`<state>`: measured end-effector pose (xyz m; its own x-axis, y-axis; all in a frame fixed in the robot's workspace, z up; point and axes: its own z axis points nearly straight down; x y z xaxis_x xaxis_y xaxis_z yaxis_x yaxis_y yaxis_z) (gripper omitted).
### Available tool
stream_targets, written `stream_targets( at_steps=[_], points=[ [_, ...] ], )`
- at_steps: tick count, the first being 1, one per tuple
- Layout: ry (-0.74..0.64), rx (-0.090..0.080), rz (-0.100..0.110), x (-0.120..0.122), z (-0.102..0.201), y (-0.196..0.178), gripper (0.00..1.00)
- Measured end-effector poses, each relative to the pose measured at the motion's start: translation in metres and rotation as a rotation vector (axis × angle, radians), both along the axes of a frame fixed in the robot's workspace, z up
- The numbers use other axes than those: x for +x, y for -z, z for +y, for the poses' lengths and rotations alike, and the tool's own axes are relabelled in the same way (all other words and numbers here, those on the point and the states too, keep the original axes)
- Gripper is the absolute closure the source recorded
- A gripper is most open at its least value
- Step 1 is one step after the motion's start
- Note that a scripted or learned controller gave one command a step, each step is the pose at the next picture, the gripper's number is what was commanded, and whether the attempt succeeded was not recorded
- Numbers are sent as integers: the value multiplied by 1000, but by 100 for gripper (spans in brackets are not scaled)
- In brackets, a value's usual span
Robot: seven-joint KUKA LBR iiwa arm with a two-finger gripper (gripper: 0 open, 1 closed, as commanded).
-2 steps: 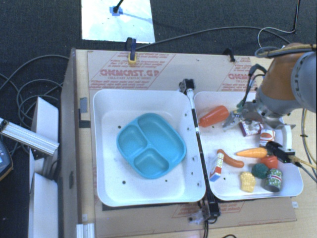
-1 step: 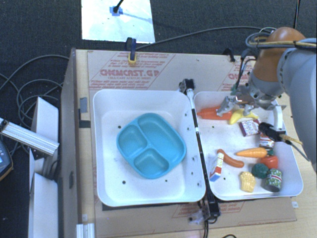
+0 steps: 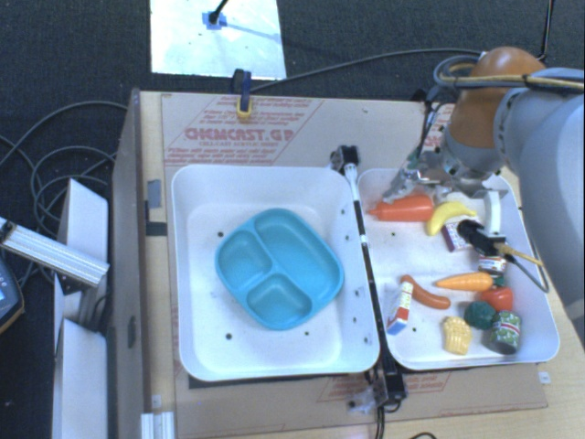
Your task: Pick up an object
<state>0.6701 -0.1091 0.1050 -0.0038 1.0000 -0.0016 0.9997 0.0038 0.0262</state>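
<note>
While I'm hovering over the right bin's (image 3: 548,341) far end | my pincer (image 3: 416,179) is sitting just above the big carrot (image 3: 402,210), honestly can't tell how wide it's open or if it's gripping anything | banana (image 3: 450,216) is lying right beside, so I'm thinking: be centering on the carrot's middle, dropping straight, closing slow.

Bench (image 3: 274,122): brown board with red lettering, seen at a slant.
Left bin (image 3: 196,218): shallow, white, lying directly on the bench.
Right bin (image 3: 539,332): shallow, white, beside the left bin, their inner rims touching.
Clamp (image 3: 243,94): blue and yellow, gripping the far edge of the bench.
Cable (image 3: 366,62): dark, crossing the far right corner of the bench.
</note>
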Motion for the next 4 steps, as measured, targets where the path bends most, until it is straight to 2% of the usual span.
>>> stream_targets(
  at_steps=[1,2,3,4],
  points=[
    [-4,-2,7,-2,0,-7,100],
    [-4,-2,8,-2,0,-7,0],
    [1,1,24,-42,-28,20,0],
    [2,-1,20,-6,-69,-41,0]
  ],
)
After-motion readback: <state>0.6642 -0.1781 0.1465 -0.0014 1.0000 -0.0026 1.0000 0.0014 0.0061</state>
